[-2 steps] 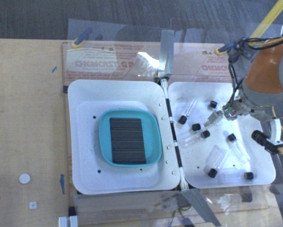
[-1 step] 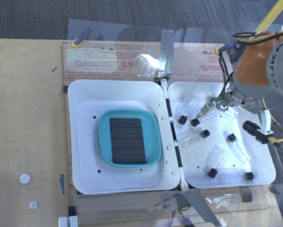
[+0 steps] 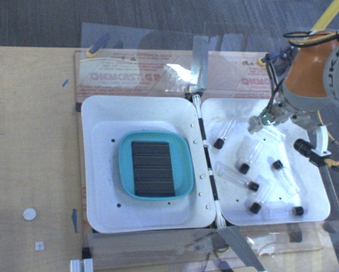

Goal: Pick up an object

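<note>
Arm: the grey arm with the orange band (image 3: 311, 67) reaches in from the right and hangs over the back of the right bin (image 3: 322, 205), placed to drop onto what lies below.
Gripper: the gripper (image 3: 264, 120) sits low near the bin's back edge; from here I cannot tell how the fingers stand, and nothing shows between them.
Things to pick: clear vials with black caps (image 3: 237, 177) lie scattered on their sides across the right bin, apart enough for a grab.
Nearest vial: one (image 3: 223, 135) lies just left of the gripper.
Left bin: the left bin (image 3: 96, 152) holds a teal tray (image 3: 125, 163) bearing a dark ribbed block (image 3: 152, 168), well apart from the arm.
Counter: both bins rest side by side on the counter (image 3: 28, 123).
Progress: I judge no pick made yet.
</note>
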### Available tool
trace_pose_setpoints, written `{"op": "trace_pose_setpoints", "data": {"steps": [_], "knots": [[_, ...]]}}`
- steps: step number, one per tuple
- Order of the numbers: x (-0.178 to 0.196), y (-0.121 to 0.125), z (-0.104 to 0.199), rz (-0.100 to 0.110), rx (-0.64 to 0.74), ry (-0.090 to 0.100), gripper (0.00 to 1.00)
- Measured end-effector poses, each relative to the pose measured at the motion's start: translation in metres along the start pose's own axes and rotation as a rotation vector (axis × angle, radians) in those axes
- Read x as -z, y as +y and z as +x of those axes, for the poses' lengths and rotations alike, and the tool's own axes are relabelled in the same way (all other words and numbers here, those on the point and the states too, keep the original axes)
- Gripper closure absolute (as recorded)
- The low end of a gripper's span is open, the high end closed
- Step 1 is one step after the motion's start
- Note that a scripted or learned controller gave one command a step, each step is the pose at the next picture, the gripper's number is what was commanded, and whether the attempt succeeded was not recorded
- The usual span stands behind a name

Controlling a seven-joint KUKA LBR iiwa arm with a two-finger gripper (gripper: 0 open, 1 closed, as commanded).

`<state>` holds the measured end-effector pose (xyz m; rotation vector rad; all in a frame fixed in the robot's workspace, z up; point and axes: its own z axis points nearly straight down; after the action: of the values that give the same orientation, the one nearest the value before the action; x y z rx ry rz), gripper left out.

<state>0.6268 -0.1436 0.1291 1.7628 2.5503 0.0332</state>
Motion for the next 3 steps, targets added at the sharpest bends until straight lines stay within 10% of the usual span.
{"op": "trace_pose_setpoints", "data": {"steps": [1, 2, 3], "knots": [[0.049, -0.068, 0.012, 0.041, -0.043, 0.021, 1.00], [0.049, -0.068, 0.012, 0.041, -0.043, 0.021, 0.00], [-0.015, -0.086, 0.012, 0.021, 0.010, 0.011, 0.00]]}}
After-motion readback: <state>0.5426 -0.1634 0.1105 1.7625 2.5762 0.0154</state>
